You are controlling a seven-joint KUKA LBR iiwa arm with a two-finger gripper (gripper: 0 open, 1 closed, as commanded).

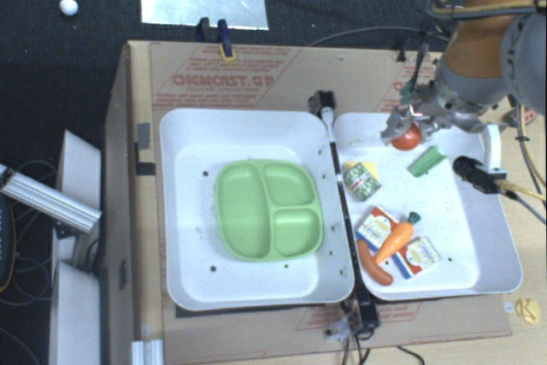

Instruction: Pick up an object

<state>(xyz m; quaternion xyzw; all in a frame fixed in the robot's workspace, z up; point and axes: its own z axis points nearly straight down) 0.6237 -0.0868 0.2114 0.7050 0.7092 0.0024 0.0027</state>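
Nearest the lens, at the right bin's (pixel 500 265) front, a carrot (pixel 394 239) lies across a sausage (pixel 373 262), with small packets (pixel 376 228) touching them. Farther back sit a green-labelled packet (pixel 361 179) and a green block (pixel 426 161). At the bin's back, the tool (pixel 407 131) is pinching a red ball (pixel 408 138), which shows between its fingers just beside the green block. In the left bin (pixel 184 184) rests a green divided plate (pixel 268 210). Both bins stand on the bench (pixel 256 77).

One fixed camera above, slanting down on both bins (pixel 256 126).
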